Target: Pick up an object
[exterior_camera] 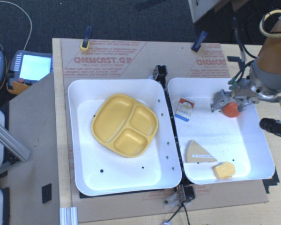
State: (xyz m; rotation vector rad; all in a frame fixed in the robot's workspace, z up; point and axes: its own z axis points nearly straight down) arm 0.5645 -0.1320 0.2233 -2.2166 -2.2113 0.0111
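Red ball [231, 110] sits at the tool [223, 104] in the right bin [257, 149]; I cannot tell if the tool grips it. Nearby lie a small box [184, 109], a wedge [198, 152], and a yellow piece [224, 170]. A yellow tray [125, 124] fills the left bin [79, 139] on the bench [65, 60].

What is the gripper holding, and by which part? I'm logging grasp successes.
Cannot tell. The gripper sits at a red object in the right bin, but no hold is visible.

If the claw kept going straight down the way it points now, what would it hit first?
Most likely the small red-orange object sitting right under the claw in the right bin. Depth is hard to judge from this slanted view, so it may already be touching.
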